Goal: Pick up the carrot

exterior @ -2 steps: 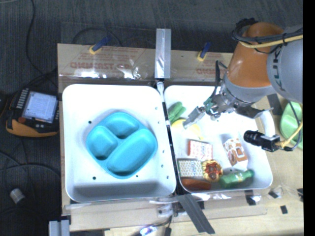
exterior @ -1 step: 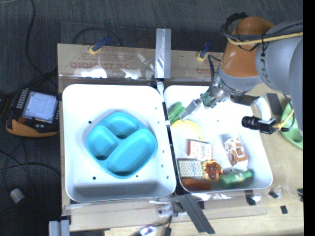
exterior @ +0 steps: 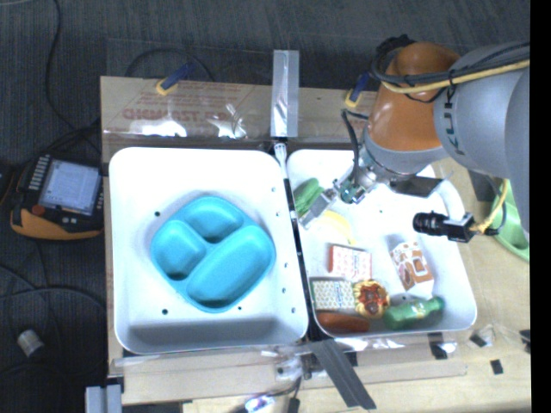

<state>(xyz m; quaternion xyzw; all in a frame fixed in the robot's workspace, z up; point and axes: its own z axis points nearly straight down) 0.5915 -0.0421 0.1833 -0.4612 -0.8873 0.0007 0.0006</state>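
Overhead, reaching in from three o'clock, bent down into the right bin (exterior: pixel 456 256) with the orange band (exterior: pixel 413 101) uppermost and the pincer (exterior: pixel 337 196) low near that bin's eleven o'clock corner, beside a green item (exterior: pixel 306 194). Cannot tell how wide the pincer stands. Carrot (exterior: pixel 344 323) lying well apart, at the bin's six o'clock rim, beside a green vegetable (exterior: pixel 411 311).

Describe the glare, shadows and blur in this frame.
Camera view: strong glare on the crinkled clear plastic sheet behind the left bin; both white bins look washed out, the right bin almost without shading; the blue tray casts only a faint shadow; the gripper and the small items near it look soft, slightly blurred.
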